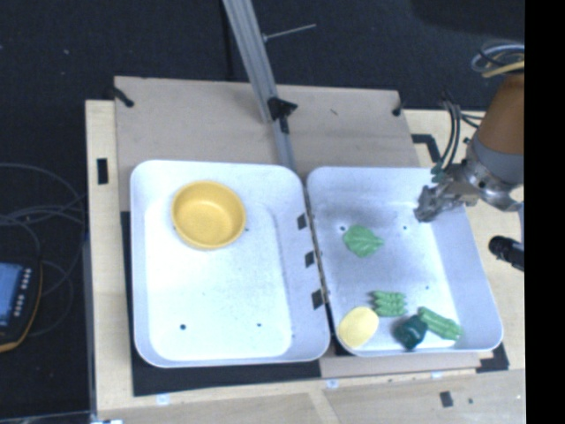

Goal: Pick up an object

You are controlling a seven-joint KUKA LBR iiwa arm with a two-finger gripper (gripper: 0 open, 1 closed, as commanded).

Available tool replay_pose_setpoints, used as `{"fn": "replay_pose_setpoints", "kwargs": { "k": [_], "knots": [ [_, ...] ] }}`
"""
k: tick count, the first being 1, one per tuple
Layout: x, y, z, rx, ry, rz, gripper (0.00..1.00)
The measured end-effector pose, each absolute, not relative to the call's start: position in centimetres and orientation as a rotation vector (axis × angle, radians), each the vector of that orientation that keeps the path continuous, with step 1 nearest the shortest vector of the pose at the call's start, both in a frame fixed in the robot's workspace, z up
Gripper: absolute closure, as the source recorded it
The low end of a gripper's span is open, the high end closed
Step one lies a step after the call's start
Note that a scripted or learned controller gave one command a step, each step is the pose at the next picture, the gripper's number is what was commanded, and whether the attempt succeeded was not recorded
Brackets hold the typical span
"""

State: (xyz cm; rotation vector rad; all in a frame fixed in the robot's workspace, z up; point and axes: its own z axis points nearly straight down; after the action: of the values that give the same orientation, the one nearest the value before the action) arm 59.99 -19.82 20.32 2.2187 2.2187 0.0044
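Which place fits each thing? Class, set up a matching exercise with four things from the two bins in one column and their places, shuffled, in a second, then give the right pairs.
Things:
1. yellow bowl
2. green leaf-shaped piece
3. pale yellow round piece
4. gripper

Places:
A. right bin, near front left corner
B. left bin, toward the back
C. above right bin's back right part
D. right bin, middle

Pairs: 1-B, 2-D, 3-A, 4-C

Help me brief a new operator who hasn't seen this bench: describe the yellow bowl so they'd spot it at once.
Look at the left white bin of the two side by side. In its far left corner sits the yellow bowl, round and open side up. It is the only object in that bin; the pale yellow item in the right bin is smaller and not hollow.
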Motion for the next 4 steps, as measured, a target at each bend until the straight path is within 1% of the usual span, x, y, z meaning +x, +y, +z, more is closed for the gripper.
{"fn": "replay_pose_setpoints", "kwargs": {
  "k": [1,2,3,4],
  "knots": [
    [60.0,-19.9,22.5,2.22,2.22,0.003,1.0],
    [61.5,-15.2,23.5,2.217,2.225,0.003,1.0],
    [61.8,-10.4,24.4,2.217,2.225,0.003,1.0],
    [62.8,-4.4,25.0,2.217,2.226,0.002,1.0]
  ]
}}
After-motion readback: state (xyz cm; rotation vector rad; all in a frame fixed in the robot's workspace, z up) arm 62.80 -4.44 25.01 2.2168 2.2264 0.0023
